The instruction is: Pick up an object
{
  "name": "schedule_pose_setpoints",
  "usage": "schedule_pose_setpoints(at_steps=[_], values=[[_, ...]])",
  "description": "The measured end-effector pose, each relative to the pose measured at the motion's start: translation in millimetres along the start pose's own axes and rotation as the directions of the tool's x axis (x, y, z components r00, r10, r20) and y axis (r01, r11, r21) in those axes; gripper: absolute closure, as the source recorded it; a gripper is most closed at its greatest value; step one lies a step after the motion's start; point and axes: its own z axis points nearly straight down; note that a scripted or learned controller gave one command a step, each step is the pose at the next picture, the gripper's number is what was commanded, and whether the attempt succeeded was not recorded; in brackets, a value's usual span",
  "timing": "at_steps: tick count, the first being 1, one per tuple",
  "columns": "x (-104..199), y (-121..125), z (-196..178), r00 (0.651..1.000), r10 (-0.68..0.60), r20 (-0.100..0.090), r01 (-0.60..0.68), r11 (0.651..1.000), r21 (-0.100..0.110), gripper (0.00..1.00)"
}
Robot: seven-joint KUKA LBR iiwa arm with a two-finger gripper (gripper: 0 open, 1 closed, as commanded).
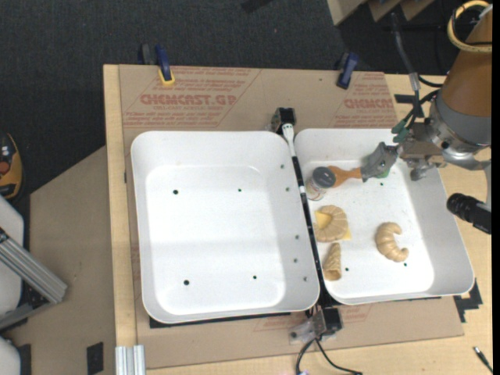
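The right bin [437, 233] holds several objects. A tool with an orange wooden handle and a round grey head [322, 180] lies near the bin's upper left, by the divider. A pale croissant [391, 241] lies right of centre. A yellow-tan ridged pastry [330, 223] sits by the left wall, with a smaller tan piece [333, 260] below it. My gripper [378, 165] hangs low over the bin's upper part, right at the free end of the wooden handle. Whether it touches the handle is unclear.
The left bin [148, 209] sits beside the right one, split from it by a black divider with a clamp [283, 119] at the far end. Both rest on a cardboard sheet [195, 92] held by blue clips. The arm's orange band [473, 76] rises at the right.
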Motion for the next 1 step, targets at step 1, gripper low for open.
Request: schedule_pose_setpoints(at_steps=[1], values=[[64.5, 45.3, 82.4, 1.0, -0.007, -0.003, 0.007, 1.0, 0.007, 0.0]])
